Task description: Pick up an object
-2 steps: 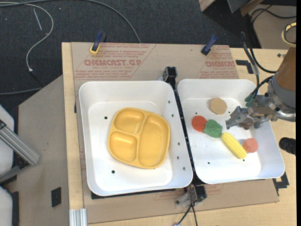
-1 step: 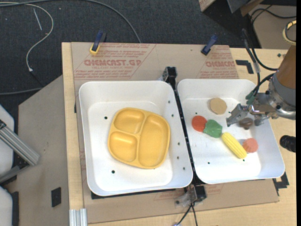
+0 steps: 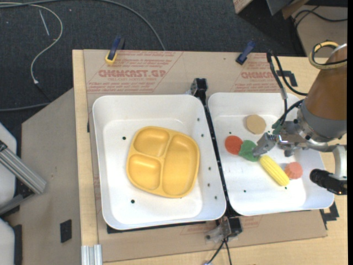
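Nearest us, along the bench's front edge, we see a black clamp (image 3: 230, 225) where the two bins meet, with a cable trailing off below it. Just behind it sit the bins themselves: the left bin (image 3: 110, 203) holds a yellow plate (image 3: 163, 161) with three compartments, lying flat near the middle — nothing rests in it. In the right bin (image 3: 265, 203) the toy food is clustered toward the centre. Closest to us there is a corn cob (image 3: 274, 170), lying at a slant, and beside its right end a pinkish-red piece (image 3: 294, 170). A little further back we find a green piece (image 3: 247, 150) touching a red disc (image 3: 233, 144) on its left, and beyond those a tan disc (image 3: 255, 123), apart from the rest. The gripper (image 3: 267, 143) hangs low over this cluster, its grey tip right at the green piece and just above the cob's upper end; we cannot tell how it is set, nor whether it has hold of anything. The arm (image 3: 325, 104) reaches in from the right, its orange band broad above the wrist. At the far side of the bench we see another black clamp (image 3: 199, 85) between the bins, and two blue clips (image 3: 115, 48) on the cardboard edge — beyond that, dark carpet with a loose cable (image 3: 49, 15).
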Available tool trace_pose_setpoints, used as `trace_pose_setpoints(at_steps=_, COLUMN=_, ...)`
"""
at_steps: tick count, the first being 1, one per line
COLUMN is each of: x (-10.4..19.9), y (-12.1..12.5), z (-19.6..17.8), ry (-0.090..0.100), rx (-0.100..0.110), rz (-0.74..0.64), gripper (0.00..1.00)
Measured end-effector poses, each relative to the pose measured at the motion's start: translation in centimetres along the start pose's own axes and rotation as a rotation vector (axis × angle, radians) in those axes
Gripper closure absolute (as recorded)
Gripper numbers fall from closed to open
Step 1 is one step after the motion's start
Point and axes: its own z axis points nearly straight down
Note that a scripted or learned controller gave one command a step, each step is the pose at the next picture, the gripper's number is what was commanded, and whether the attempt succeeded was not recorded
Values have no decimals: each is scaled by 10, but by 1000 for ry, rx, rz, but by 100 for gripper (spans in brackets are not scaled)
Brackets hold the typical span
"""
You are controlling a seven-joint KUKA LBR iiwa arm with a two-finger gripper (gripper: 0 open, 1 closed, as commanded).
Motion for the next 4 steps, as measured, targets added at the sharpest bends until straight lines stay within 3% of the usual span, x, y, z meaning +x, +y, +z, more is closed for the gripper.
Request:
trace_pose_setpoints(at_steps=2, x=5, y=-2, z=122, ry=0, rx=1, rz=1, gripper=0)
trace_pose_setpoints(at_steps=3, x=5, y=-1, z=108, ry=-1, rx=-7, rz=1, gripper=100)
trace_pose_setpoints(at_steps=4, x=-1, y=-7, z=50, ry=-4, rx=-13, rz=1, gripper=100)
